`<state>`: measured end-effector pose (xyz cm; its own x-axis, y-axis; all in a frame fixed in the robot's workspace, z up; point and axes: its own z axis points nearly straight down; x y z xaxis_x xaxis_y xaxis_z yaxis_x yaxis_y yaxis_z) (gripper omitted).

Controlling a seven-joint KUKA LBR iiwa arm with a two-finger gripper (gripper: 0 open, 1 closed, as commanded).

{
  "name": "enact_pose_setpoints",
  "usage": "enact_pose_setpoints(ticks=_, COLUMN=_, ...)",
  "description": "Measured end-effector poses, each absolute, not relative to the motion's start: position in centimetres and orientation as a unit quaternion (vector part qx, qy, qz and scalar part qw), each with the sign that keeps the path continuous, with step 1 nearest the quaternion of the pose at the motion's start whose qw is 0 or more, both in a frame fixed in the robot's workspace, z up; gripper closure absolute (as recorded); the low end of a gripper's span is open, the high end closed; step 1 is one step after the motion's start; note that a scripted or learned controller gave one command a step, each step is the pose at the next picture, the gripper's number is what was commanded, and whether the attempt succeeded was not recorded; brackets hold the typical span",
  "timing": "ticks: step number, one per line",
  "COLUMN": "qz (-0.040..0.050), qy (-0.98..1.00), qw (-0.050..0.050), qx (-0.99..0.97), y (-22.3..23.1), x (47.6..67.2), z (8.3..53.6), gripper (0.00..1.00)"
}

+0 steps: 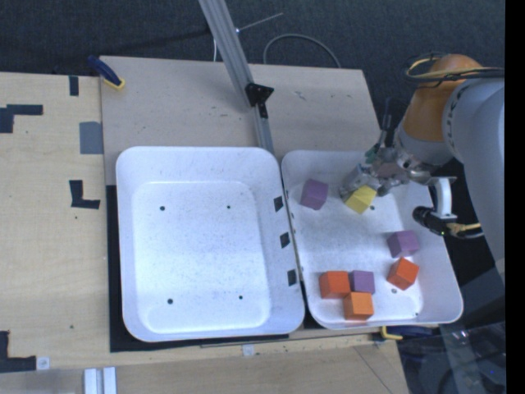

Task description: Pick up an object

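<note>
No writing is readable; the claw (367,184) touches the yellow block (359,199).

- Lighting: even, diffuse, moderately bright; source not discernible.
- Shadows: soft, short, beneath blocks.
- Glare: mild on the white bins (201,158).
- Sharpness: low resolution, slight overall softness.
- Corners: darker floor, somewhat dim.

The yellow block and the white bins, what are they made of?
The yellow block, right at the hand, looks like painted wood or foam: flat faces, matte colour, no shine. Which one, the view can't settle. The white bins look like thin moulded plastic: rounded corners, a raised rim and a smooth, lightly speckled surface.
</note>
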<state>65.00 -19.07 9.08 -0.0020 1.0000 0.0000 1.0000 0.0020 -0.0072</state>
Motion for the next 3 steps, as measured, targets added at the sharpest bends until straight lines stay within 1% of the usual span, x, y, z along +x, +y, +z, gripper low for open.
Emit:
enact_pose_setpoints(ticks=1, qz=0.0004, qy=-0.709, qw=0.000, qx=-0.706, y=-19.0, x=65.3, z=10.5, gripper=1.00)
enact_pose_setpoints(ticks=2, qz=-0.0007, qy=-0.708, qw=-0.002, qx=-0.707, y=-19.7, x=64.8, z=15.6, gripper=1.00)
enact_pose_setpoints(ticks=3, qz=-0.0015, qy=-0.708, qw=-0.003, qx=-0.706, y=-19.6, x=64.9, z=22.0, gripper=1.00)
